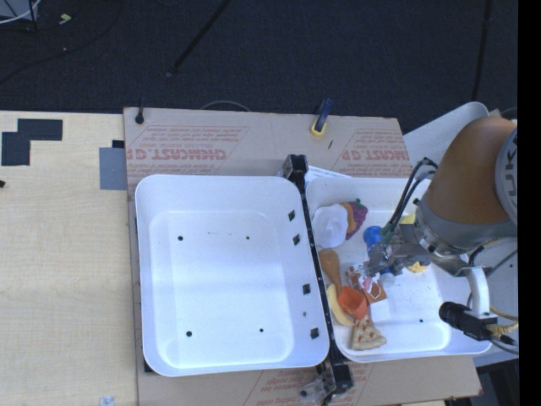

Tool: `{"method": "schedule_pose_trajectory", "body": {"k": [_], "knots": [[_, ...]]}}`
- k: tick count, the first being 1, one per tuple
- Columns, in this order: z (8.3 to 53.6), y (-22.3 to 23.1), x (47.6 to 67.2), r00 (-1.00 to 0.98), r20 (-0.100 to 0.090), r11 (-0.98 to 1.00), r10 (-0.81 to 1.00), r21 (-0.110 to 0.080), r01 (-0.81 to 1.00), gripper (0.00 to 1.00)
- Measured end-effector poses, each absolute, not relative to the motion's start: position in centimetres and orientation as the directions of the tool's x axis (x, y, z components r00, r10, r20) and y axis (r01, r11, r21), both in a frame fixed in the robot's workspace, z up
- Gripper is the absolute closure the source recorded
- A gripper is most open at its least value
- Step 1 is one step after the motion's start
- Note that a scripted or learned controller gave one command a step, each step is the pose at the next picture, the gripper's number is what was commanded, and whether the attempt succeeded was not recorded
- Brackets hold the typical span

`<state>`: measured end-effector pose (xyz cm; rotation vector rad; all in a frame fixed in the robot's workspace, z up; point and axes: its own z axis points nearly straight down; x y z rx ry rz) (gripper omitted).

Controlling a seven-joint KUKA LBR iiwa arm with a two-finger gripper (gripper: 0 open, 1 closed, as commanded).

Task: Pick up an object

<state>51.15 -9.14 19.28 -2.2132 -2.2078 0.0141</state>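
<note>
Looking down on the bench, you see two white bins: the left bin (220,277) with a bare glossy floor, the right bin (414,324) holding a crowded cluster of small toy foods. The gripper (379,265) hangs low over that cluster, amid a tangle of red and white pieces; whether its jaws are open or closed you cannot tell, since the wrist and clutter mask them. Nothing is visibly held. Candidate objects lie close together along the bin's left side: a white cup (330,225), smooth and rounded, touching a purple piece (357,218); a blue ball (373,236) just beside the gripper; a tan bread stick (330,269); an orange cup (353,302) resting against a yellow banana (340,309); and a pizza slice (367,337), flat, textured, nearest the front wall. All look like hollow moulded plastic, so judge them light, stiff and somewhat slippery, unlikely to break. Rounded pieces may squirt out of a pinch; take them across the widest part. The slice lies flat and offers little edge, so favour the orange cup by its rim, or the bread stick across its narrow width
</note>
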Motion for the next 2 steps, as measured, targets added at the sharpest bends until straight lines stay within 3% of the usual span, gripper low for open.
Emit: {"method": "schedule_pose_trajectory", "body": {"k": [1,2], "knots": [[18.3,-5.7,47.3,-0.001,0.004,0.001,1.0,-0.014,1.0,1.0],[20.6,2.0,49.1,-0.006,0.002,0.006,1.0,-0.008,1.0,1.0]]}}
